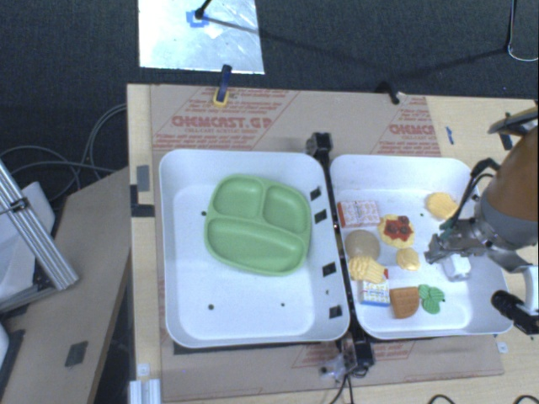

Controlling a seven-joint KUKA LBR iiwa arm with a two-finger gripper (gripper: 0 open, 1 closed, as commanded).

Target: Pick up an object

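Observation:
The right bin (370, 171) holds several toy foods: a red-and-white box (359, 213), a yellow-and-red piece (397, 228), a tan round piece (363, 243), a corn cob (366, 268), a small yellow piece (408, 259), a yellow lump (441, 204), a small carton (375, 292), a brown bread piece (404, 302) and a green leafy piece (432, 297). My gripper (449, 255) hangs low over the right part of this bin, just right of the small yellow piece and above the green piece. I see nothing held in it.
The left bin (181, 310) carries a green divided plate (257, 224). A black divider with clips (330, 225) runs between the bins. Cardboard (278, 120) lies under both. The arm (514, 196) enters from the right edge.

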